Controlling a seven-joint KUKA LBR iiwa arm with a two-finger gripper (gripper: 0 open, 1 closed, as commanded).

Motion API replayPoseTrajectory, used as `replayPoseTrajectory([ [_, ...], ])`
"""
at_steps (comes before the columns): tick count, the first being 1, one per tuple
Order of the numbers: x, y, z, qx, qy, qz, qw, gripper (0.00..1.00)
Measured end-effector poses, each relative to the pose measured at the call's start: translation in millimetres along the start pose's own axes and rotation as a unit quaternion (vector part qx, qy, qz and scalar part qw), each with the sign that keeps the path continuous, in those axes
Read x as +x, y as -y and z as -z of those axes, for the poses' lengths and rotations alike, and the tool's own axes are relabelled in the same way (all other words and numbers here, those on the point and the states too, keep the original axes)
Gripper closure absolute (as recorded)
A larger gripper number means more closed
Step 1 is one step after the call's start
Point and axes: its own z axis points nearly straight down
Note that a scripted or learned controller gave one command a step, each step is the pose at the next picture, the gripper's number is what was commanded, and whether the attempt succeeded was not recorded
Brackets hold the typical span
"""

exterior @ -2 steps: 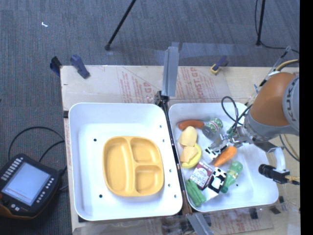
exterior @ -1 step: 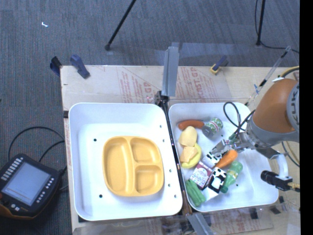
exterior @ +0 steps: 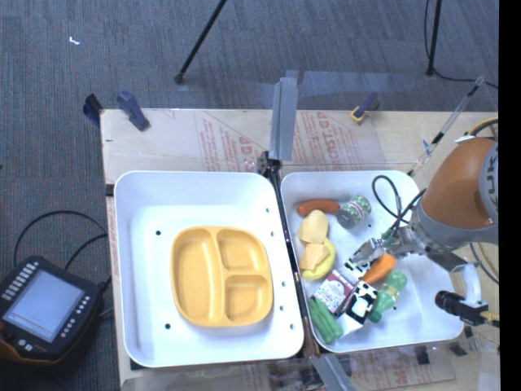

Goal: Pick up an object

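Left bin (exterior: 130,218): a yellow divided plate (exterior: 221,275) lies flat near its centre. Right bin (exterior: 407,332): a sausage (exterior: 317,207), a small can (exterior: 354,212), pale and yellow food pieces (exterior: 315,243), a green cucumber (exterior: 325,319) and a black-and-white carton (exterior: 361,304) — clustered toward its left half. The gripper (exterior: 376,255) sits low over an orange carrot (exterior: 378,269), apparently touching it — whether it is parted or closed cannot be told.

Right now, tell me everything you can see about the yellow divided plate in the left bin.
The yellow divided plate looks like moulded plastic, a rounded rectangle with a raised rim and three compartments: one long one along its left side and two smaller ones stacked on its right. All three look bare. It lies flat, right way up, slightly turned, near the middle of the left white bin, resting on the bin's floor and touching nothing else.
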Motion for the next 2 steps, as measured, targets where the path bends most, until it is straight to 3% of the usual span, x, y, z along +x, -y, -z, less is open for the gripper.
replayPoseTrajectory([
  [1, -2.7, 0.7, -0.2, 0.0, -0.002, 0.014, 0.9999, 0.0],
  [2, -6.0, -2.6, 13.1, -0.003, -0.002, 0.012, 0.9999, 1.0],
])
